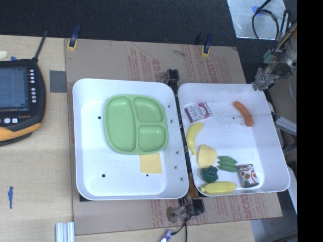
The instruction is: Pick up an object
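White right bin [267, 150] holds a slim, orange, perhaps sausage-shaped toy [243, 113].

A brown cardboard sheet [151, 59] covers the light wooden bench [35, 185], pinned at twelve o'clock by two blue-and-yellow clamps [73, 38]. Dark carpeted floor [126, 9] runs across the top. A handheld control pendant [17, 102] with a screen lies at nine o'clock.

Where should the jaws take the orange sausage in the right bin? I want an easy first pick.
Grip the orange sausage across its middle, coming straight down from above. It lies flat and slim, slanting toward the lower right, alone on open floor of the right bin, so jaws closing across its narrow width probably fit.
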`<state>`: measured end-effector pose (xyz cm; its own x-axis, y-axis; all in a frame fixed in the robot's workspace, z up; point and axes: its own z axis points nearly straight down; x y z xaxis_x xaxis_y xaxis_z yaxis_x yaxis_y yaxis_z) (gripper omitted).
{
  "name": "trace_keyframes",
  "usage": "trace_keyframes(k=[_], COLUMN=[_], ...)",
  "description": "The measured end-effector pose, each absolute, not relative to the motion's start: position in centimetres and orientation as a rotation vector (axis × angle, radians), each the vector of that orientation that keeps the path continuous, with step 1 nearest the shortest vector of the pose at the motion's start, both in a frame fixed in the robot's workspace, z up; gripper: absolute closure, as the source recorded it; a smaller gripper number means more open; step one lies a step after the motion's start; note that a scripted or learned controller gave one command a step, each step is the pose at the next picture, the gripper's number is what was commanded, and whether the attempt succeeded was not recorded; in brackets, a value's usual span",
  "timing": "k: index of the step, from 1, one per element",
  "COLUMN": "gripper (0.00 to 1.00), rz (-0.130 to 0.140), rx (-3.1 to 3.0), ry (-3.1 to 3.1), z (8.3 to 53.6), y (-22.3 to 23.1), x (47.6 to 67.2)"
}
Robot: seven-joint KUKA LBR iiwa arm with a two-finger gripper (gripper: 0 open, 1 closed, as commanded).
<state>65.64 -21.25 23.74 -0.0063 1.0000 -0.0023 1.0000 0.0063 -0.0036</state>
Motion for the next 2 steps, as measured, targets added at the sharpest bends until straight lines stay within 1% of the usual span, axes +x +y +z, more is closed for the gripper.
trace_keyframes(k=[1, 2], gripper=[1.0, 1.0], rz=[0.006, 0.002], rx=[-2.216, -2.217], ry=[-2.224, -2.226], z=[22.9, 24.3], y=[-21.1, -19.6], x=[63.0, 63.1])
